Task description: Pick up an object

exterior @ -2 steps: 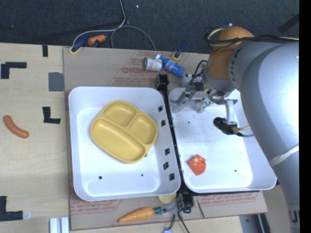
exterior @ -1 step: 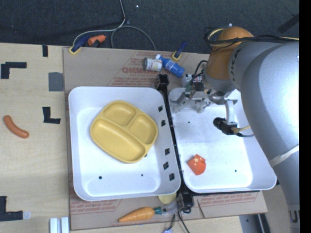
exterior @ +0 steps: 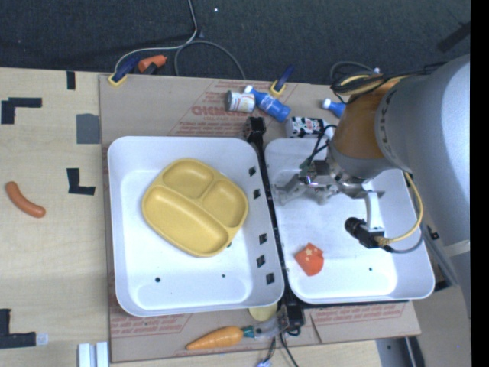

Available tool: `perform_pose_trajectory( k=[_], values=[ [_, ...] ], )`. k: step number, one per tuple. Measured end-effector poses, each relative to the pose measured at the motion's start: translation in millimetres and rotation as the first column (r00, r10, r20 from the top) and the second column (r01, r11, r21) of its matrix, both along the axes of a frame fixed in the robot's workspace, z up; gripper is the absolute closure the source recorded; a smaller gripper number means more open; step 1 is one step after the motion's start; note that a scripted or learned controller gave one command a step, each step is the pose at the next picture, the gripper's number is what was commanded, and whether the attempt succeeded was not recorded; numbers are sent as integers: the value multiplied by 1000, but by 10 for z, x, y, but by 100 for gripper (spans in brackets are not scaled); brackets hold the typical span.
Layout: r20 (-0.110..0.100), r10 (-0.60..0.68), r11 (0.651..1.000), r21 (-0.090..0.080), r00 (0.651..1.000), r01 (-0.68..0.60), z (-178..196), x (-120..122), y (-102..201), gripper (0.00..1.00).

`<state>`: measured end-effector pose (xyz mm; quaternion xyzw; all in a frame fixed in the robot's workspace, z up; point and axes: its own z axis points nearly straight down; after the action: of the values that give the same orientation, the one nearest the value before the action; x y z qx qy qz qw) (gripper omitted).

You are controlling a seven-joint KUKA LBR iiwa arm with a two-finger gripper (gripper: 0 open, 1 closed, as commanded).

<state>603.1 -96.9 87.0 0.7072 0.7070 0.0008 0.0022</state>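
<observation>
Hanging low in the right bin [exterior: 412,285], the gripper [exterior: 294,189] looks open and empty, so the red toy [exterior: 309,259] still needs grabbing.

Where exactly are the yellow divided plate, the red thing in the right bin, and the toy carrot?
yellow divided plate [exterior: 195,206], camera view, central ridge.
red object [exterior: 309,259], camera view, its middle.
toy carrot [exterior: 214,339], camera view, orange body.

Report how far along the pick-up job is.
Nothing looks picked up yet. The red object lies on the right bin's floor, and the yellow divided plate sits in the left bin. The gripper is low at the right bin's upper left, apart from the red object. Reaching and lifting remain.
</observation>
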Motion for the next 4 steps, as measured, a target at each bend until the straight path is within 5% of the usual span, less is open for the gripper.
perform_pose_trajectory(
  k=[1,2,3,4],
  values=[
    [-1,4,1000,1,1000,-4,-19,677,15,0],
    [-2,3,1000,0,1000,-3,84,659,10,100],
    [-9,3,1000,4,1000,-3,996,-207,578,100],
    [-6,-2,1000,0,1000,2,970,-165,87,100]
  ],
)
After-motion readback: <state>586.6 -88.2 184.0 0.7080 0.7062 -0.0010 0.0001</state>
